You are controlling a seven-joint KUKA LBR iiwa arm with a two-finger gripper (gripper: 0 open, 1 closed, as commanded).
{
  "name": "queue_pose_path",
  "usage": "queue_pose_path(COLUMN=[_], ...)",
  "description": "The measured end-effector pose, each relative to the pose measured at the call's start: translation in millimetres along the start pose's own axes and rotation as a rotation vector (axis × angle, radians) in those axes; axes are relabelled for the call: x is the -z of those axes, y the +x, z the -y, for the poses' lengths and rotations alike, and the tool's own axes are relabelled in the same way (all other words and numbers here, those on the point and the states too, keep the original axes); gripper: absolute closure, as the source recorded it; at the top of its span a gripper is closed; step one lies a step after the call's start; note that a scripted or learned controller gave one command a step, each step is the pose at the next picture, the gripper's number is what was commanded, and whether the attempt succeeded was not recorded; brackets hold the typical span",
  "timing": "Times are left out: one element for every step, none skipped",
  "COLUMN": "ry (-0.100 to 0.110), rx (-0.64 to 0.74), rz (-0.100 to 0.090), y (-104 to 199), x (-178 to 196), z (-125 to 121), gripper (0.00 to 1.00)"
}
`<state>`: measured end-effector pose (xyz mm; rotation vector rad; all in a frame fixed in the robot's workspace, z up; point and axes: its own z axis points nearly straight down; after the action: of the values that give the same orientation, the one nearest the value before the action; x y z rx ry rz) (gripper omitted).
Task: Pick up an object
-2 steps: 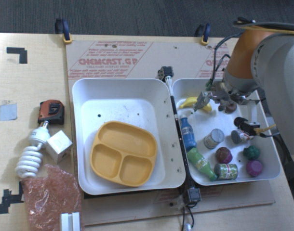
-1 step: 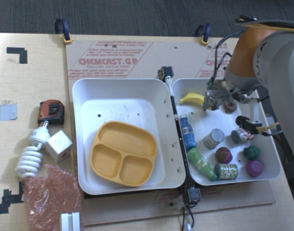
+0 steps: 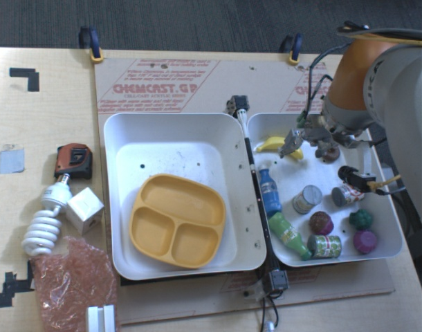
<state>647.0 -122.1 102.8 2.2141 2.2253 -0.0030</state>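
Just under the fingers (image 3: pixel 292 146) lies the banana (image 3: pixel 272 144); their spread I cannot tell. Looks like the approach step; next, a clean closing.

A single fixed camera looks down from above at a slant on the pale wooden table (image 3: pixel 31 40). It stands far enough back to take in both shallow white plastic bins, the left one (image 3: pixel 121 185) and the right one (image 3: pixel 384 247), with bare tabletop to the left and dark grey carpeted floor (image 3: pixel 197 9) along the top edge. The grey arm with its orange band (image 3: pixel 353 75) enters from the right side.
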Motion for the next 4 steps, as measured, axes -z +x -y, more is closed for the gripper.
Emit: queue_pose_path(ry=[-0.001, -0.001, 0.001, -0.001], rx=[0.002, 0.002, -0.003, 0.000], rz=[0.002, 0.002, 0.000, 0.001], y=[-0.3, -0.2, 27.8, 27.9], x=[10.2, 10.2, -9.5, 0.8], z=[-0.5, -0.5, -11.8, -12.5], gripper=[1.00, 0.00, 0.00, 1.00])
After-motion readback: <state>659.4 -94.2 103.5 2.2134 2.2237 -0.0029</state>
